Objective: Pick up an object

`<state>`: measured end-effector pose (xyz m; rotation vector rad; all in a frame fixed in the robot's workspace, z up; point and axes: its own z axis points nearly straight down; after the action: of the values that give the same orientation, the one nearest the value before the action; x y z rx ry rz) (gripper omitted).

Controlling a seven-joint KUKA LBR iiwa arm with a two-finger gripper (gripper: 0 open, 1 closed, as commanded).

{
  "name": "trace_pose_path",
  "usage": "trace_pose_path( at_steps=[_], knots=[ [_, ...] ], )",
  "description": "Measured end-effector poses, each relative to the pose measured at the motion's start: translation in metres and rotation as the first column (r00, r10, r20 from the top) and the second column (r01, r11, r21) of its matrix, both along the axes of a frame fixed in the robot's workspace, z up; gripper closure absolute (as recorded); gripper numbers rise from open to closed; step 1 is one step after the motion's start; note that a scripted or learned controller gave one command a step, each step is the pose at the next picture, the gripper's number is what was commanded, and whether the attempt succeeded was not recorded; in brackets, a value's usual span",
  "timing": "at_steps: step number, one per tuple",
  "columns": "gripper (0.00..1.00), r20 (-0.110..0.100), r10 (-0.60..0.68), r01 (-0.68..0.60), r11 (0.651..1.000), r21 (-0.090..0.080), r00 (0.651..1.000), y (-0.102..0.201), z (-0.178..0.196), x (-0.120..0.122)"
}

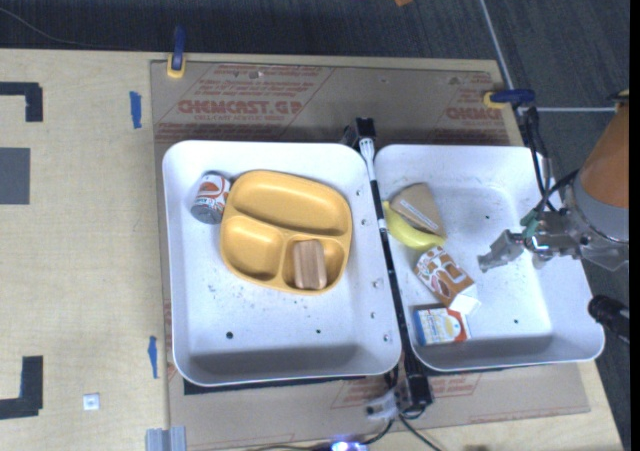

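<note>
My gripper [500,252] hangs over the right bin [570,339], on its right side, above bare white floor. Nothing shows in its grasp. To its left lie a brown-and-white packet [442,275], a yellow banana [410,231] and a tan wedge [418,204]. A small blue-and-white carton [441,323] rests near the bin's front, below and left of the gripper. The packet is the closest item, a short gap away from the gripper tip.
The left bin [200,339] holds a yellow divided plate [268,209] with a tan block [309,264] in one compartment, and a can [209,197] on its side at the back left. A black divider [378,239] separates the bins. Cables [540,169] run near the arm.
</note>
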<state>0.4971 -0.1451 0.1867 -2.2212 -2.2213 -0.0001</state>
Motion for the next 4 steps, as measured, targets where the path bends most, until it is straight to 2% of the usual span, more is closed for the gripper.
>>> trace_pose_path(
  at_steps=[1,2,4],
  knots=[
    [0.00,0.013,-0.001,0.001,1.000,-0.002,1.000,0.025,-0.069,-0.009],
    [0.00,0.015,0.000,0.000,1.000,-0.003,1.000,0.053,-0.097,-0.014],
    [0.00,0.013,0.000,0.000,1.000,-0.003,1.000,0.053,-0.097,-0.013]
  ],
)
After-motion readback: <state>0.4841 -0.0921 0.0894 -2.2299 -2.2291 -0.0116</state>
